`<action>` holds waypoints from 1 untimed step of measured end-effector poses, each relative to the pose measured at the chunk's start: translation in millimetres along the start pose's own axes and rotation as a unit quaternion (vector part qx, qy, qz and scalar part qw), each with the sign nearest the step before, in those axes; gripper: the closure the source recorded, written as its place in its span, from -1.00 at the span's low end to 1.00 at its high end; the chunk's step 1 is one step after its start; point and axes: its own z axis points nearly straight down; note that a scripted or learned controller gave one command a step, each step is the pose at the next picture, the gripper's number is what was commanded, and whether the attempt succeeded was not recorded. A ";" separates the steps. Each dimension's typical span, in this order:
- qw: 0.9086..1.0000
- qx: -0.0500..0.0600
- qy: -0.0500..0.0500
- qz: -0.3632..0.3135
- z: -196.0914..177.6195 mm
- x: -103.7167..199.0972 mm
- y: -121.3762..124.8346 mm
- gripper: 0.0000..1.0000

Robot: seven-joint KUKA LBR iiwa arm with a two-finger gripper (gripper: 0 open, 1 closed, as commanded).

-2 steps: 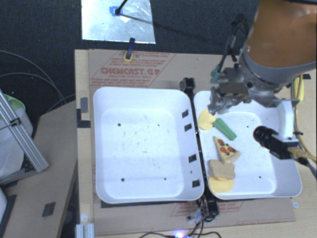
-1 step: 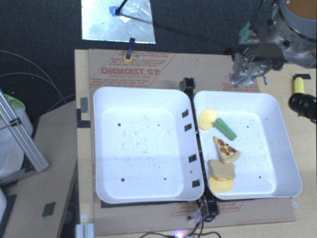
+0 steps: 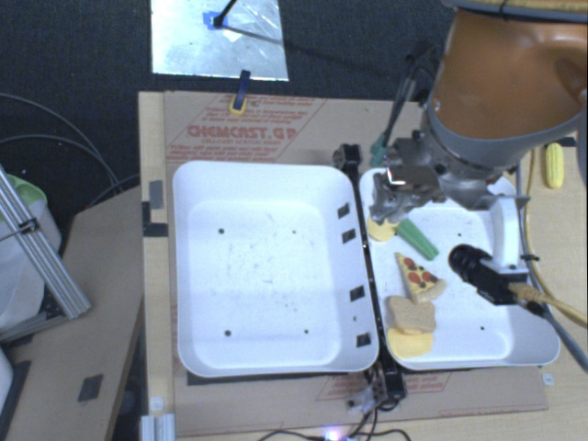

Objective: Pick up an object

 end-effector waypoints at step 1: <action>1.000 -0.006 0.001 0.003 5.6 -39.7 1.4 1.00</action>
